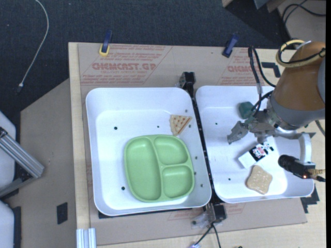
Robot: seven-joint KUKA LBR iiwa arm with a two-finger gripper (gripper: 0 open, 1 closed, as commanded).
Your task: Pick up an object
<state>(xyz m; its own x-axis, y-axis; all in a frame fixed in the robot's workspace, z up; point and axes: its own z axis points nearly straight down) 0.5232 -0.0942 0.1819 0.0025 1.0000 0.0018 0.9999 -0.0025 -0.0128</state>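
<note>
In the right bin [222,187] lie three things: a tan toast-shaped piece [258,180], a small white card with dark marks [256,154], and a teal lump [245,108], partly hidden by the arm. The gripper [239,133] hovers over bare bin floor — jaws spread, holding nothing. The left bin [98,154] holds two — a green divided plate [159,167] and one cracker [179,123].

Lighting was pretty even and bright from overhead, no harsh shadows, just soft ones along the inner walls of the two white bins [98,138]. The white plastic was close to blown out, with a mild sheen on the green plate [158,167]. Whole shot was a bit soft and grainy; the dark carpet [51,14] stayed murky.
</note>
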